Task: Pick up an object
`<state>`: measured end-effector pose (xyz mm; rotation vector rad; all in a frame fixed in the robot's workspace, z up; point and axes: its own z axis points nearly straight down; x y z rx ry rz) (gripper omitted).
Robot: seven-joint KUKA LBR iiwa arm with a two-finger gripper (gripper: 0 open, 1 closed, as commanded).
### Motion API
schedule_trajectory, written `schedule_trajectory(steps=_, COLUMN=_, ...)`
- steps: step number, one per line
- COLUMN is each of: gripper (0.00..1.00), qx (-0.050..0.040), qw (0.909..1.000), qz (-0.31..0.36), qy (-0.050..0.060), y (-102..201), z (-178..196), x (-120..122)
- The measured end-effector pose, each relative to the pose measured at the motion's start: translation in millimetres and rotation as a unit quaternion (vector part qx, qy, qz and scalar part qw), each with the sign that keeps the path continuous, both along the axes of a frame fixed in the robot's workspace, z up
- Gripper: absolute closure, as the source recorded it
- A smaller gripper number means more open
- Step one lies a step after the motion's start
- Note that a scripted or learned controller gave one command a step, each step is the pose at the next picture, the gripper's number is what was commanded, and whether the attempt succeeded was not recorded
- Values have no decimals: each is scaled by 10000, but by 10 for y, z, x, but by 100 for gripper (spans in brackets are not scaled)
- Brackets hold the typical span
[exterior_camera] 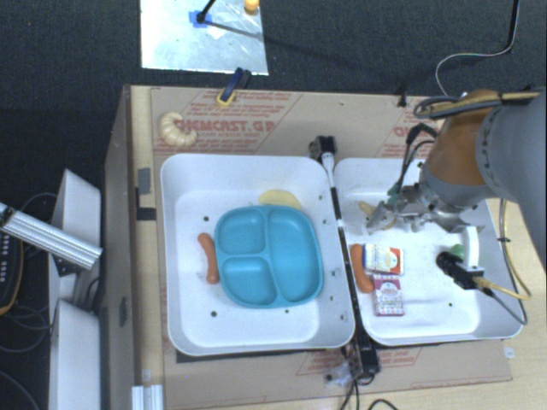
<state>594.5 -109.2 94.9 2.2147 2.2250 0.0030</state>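
Two small cartons (pixel 385 275) lie flat in the right bin (pixel 427 323) at 6 o'clock of the gripper (pixel 382 219), likely light, stiff and slick, best pinched across narrow sides; jaws' state: cannot tell.

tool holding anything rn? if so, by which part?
Cannot tell. The tool is low in the right bin, above the small packets, and nothing shows between its tips; the wrist hides the rest.
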Motion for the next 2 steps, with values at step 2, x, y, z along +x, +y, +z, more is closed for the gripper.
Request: schedule_trajectory(steps=2, gripper=0, qx=-1, qw=10000, qz=-1, qy=-4, y=-59, z=-98, x=567)
